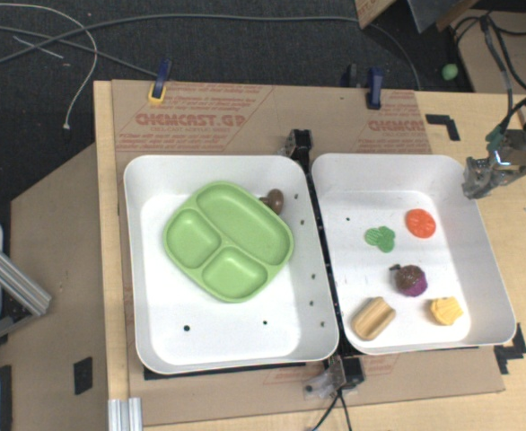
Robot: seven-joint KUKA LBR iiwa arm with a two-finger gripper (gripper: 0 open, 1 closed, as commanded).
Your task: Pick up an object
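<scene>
In the left bin (155, 330) a green divided plate (229, 241) lies tilted, and a small brown object (274, 201) sits just beside its upper right edge. In the right bin (478, 330) there are five things, well apart from each other: a green piece (381, 237), an orange-red one (421, 224), a dark purple one (411, 280), a tan roll (372, 318) and a yellow piece (445, 311). The gripper (480, 180) is at the upper right corner of this bin, above its rim. Nothing is seen in it; how far its jaws are apart, I cannot tell.

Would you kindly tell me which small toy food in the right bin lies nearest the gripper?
The round orange-red toy, uppermost in the right bin, closest to the gripper at the bin's upper-right corner.
</scene>
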